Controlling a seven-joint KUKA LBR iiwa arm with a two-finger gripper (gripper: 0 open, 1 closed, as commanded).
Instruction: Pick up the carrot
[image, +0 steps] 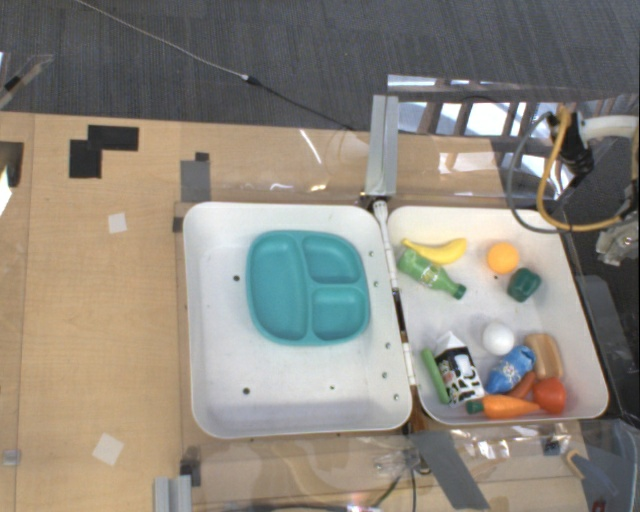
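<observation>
Arm end (605, 185) with yellow and black cables sits past the far right corner of the right bin (585, 330), outside its wall. Gripper state: cannot tell.

Carrot (510, 406) is well apart from the arm end, at the opposite, near edge of the same bin. It lies flat along the near wall, between a black-and-white carton (460, 375) and a red tomato (551, 396), and looks to be touching both. A blue wrapped item (511, 372) lies just behind the carrot, on the arm's side.

Closer to the arm end:
- dark green block (523, 285) and orange ball (503, 258), the nearest items
- tan bread-like piece (545, 352) and white ball (497, 337), roughly midway to the carrot

Farther across from the arm: banana (435, 249) and green bottle (430, 272), side by side at the bin's far left.

Left bin (215, 380), farthest from the arm, holds a teal divided plate (305, 287).
</observation>
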